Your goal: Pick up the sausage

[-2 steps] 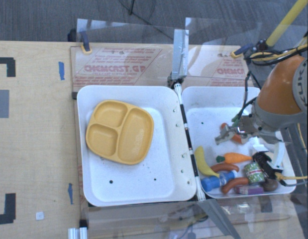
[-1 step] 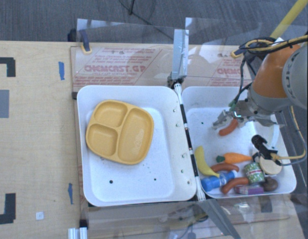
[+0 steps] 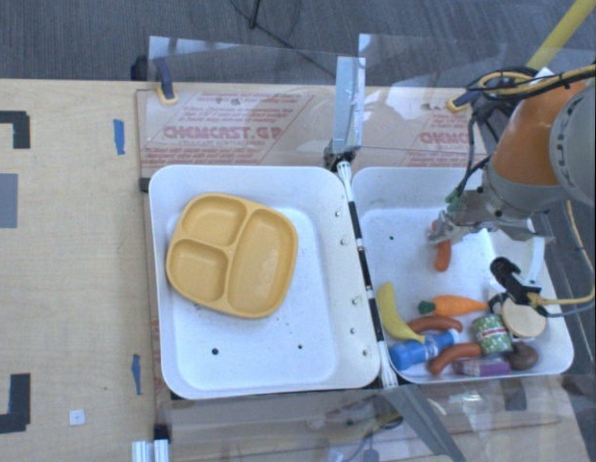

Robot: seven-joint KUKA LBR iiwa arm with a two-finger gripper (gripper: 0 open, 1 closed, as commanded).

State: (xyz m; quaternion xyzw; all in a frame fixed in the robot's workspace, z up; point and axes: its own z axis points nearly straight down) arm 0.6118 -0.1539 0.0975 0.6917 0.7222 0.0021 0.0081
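Gripper (image 3: 444,231) over the right bin (image 3: 403,200), clamped on a sausage (image 3: 442,255) hanging below it, as I read it.

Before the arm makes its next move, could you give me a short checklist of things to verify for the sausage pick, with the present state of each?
1. Two-finger gripper is over the right white bin: ok.
2. A small reddish-orange sausage-like piece hangs just below the gripper: ok.
3. That piece is firmly clamped: cannot tell.
4. Two more reddish-brown sausages lie in the pile at the bin's near edge, apart from the gripper: ok.
5. The orange carrot and the yellow banana lie beside those sausages, crowding them: not ok.
6. The yellow divided plate in the left white bin is free to receive: ok.
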